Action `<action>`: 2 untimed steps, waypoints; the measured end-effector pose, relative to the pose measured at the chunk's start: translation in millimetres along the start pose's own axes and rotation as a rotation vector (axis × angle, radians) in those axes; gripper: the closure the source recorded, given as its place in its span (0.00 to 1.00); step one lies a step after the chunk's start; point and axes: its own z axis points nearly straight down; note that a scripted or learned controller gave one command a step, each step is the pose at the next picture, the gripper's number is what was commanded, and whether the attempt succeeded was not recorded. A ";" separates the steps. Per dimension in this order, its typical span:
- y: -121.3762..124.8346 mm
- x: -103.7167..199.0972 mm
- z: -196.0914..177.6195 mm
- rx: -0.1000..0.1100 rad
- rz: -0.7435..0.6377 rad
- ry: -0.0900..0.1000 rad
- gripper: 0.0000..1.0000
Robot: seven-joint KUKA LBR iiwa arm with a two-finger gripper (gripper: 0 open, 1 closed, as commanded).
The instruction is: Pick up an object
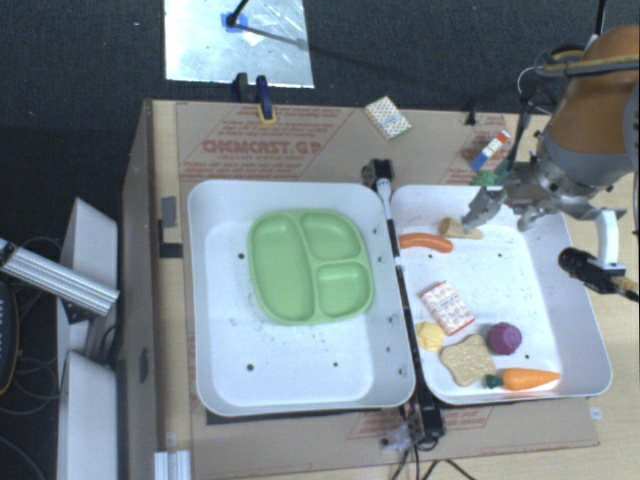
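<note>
Tapered orange carrot (527, 377) beside speckled toast (467, 359); gripper (482, 211) over perhaps a cracker (460, 229), finger state unclear

The right bin's (585, 353) middle and right side lay bare; toys crowded its front-left corner, while the green tray (308, 265) filled the left bin's (220, 368) centre.

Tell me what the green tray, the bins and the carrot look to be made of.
Green tray: looks like moulded plastic, matte pale green, with smooth rounded compartments. Bins: likely thin formed plastic, white with a slight sheen, rounded corners and raised rims. Carrot: probably a toy of plastic or rubber, uniform bright orange with a green end; too small to tell which.
</note>
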 end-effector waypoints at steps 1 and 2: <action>7.9 -31.1 150.4 -0.001 0.002 0.000 0.00; 64.8 -57.8 154.4 0.033 -0.003 0.006 0.00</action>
